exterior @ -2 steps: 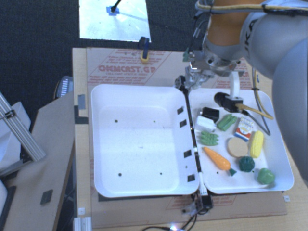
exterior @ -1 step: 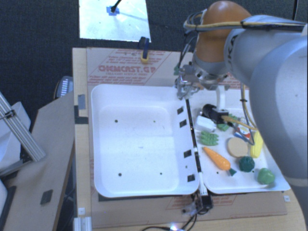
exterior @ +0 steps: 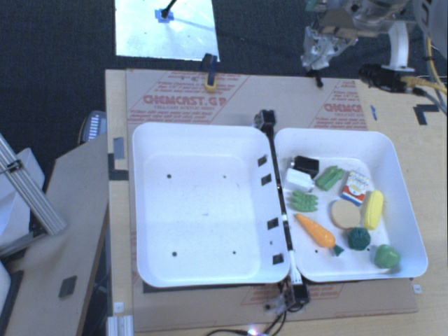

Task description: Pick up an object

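Note:
The right bin [exterior: 399, 161] holds several toy foods: an orange carrot [exterior: 315, 230], a yellow corn cob [exterior: 373, 208], a tan round slice [exterior: 344, 215], a dark green broccoli [exterior: 359, 238], a green pepper [exterior: 386, 256], a green pickle [exterior: 329, 178] and a ridged green piece [exterior: 304, 201]. A black block [exterior: 306, 164], a white block [exterior: 299, 180] and a small white and red box [exterior: 357, 186] lie among them. My gripper [exterior: 317, 56] hangs high above the bench's far edge, beyond the right bin, with nothing seen in it.
The left bin [exterior: 150, 152] sits beside the right one, joined by a black clipped divider [exterior: 276, 187]. A yellow and blue clamp [exterior: 209, 72] stands at the board's far edge. A metal plate [exterior: 166, 18] lies on the floor behind.

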You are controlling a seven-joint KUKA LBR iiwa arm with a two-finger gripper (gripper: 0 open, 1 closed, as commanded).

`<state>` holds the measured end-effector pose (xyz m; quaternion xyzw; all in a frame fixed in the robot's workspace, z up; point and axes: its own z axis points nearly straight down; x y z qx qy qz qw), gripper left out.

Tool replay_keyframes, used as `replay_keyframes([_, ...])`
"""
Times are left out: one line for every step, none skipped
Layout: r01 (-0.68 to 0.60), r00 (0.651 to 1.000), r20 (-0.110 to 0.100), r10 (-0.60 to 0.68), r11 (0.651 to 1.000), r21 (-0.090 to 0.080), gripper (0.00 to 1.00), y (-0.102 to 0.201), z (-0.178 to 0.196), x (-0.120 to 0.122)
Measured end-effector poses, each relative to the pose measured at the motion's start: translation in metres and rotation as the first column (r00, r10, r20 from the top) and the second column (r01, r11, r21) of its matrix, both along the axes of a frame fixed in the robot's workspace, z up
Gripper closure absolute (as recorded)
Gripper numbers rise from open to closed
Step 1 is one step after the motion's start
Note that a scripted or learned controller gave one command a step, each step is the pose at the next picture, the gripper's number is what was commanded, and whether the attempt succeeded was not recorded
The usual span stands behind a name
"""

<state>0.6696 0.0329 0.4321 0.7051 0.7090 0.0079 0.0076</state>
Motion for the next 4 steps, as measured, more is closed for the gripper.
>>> replay_keyframes([0.007,0.999,-0.037,-0.007,1.000,-0.001,1.00,-0.031,-0.239,-0.014])
replay_keyframes([0.001,1.000,0.000,-0.001,1.000,-0.001,1.00,-0.039,-0.016,0.000])
replay_keyframes([-0.007,1.000,-0.029,0.007,1.000,0.003,1.00,0.059,-0.120,-0.008])
replay_keyframes([0.005,0.999,-0.034,-0.005,1.000,-0.002,1.00,0.051,-0.249,-0.032])
